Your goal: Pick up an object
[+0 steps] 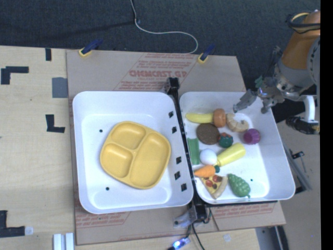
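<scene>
While the arm reaches in from the right, the gripper [253, 101] hangs over the upper right corner of the right bin [278, 155], fingers spread, nothing between them. One finger [242, 102] angles down-left toward the toy pile.

Nearest objects, relative to gripper:
- mushroom-like piece [238, 123]: just below and left.
- orange egg shape [219, 117]: left of that, touching the banana.
- banana [199, 117]: further left, long axis roughly horizontal, tip pointing left.
- purple ball [252, 136]: directly below, near.
- brown cookie [208, 133]: below-left.
- yellow corn [230, 154]: well below, long axis tilted, upper end pointing right.
- white egg [207, 156], carrot [205, 171], pizza slice [214, 185], green grapes [238, 185]: far below, at the bin's near end.

Left bin [86, 139] holds a yellow divided plate [135, 154], well left of the gripper, lying flat, turned at a diagonal.
</scene>
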Controlling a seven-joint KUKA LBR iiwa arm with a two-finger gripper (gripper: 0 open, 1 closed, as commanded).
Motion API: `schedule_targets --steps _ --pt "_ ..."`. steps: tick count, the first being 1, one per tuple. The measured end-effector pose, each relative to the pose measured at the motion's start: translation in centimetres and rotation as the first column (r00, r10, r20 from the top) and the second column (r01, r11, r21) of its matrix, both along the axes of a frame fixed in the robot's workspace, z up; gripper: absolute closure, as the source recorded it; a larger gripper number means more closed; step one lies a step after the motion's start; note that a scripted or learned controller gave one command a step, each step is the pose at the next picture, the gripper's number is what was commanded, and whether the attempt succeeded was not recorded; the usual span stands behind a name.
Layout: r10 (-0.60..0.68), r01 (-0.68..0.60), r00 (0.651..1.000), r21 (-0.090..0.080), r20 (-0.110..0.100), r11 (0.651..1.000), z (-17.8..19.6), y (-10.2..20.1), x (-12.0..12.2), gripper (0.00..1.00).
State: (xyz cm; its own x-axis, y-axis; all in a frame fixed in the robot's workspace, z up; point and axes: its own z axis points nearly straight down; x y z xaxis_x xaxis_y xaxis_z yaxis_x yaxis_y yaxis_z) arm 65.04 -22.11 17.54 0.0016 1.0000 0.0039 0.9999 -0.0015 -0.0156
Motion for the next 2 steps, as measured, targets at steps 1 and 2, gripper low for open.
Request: schedule_targets --steps 1,2 --pt "0.003 -0.003 1.0 -0.003 0.011 1.0 0.8 0.0 0.3 0.0" --pt "0.003 -0.003 1.0 -0.003 0.006 1.0 -4.5 -0.1 -0.8 0.0"
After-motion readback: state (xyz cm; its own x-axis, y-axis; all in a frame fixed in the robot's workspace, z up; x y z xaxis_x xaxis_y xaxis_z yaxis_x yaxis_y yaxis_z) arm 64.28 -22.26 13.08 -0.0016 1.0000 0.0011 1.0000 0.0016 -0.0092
